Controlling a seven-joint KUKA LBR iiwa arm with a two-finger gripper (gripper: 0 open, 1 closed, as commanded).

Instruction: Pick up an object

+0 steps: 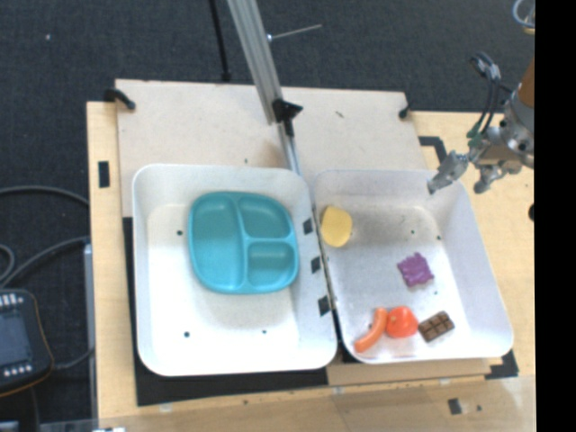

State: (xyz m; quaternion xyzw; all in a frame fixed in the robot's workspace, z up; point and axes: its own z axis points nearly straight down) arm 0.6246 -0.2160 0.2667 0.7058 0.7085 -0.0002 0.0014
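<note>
**Q:** Where is the arm, and is it carrying anything?

**A:** The gripper (461, 175) hangs at the upper right corner of the right bin (490, 282), above its rim. Its two fingers stand spread apart with nothing between them.

**Q:** What is there to pick up?

**A:** Four small things lie in the right bin. A yellow round piece (337, 227) sits by the left wall, near the divide between the bins. A purple block (414, 269) lies near the middle, apart from everything else. Along the near edge lie an orange toy (387, 326), with a long curved tail on its left, and a brown chocolate-like bar (436, 327) just beside it on the right.

**Q:** Which would handle best?

**A:** The purple block looks the safest choice. It appears small, light and stiff, probably plastic, with free floor all around for the fingers to straddle it across its narrow width. The yellow piece looks smooth and rounded, so it may slip, and the bin wall crowds one side. The brown bar looks flat and low, hard to get under, and the orange toy sits close against it.

**Q:** Anything else around?

**A:** The left bin (157, 331) holds a teal divided plate (243, 243). A metal pole (256, 52) slants down toward the seam between the bins, well clear of the purple block.
</note>
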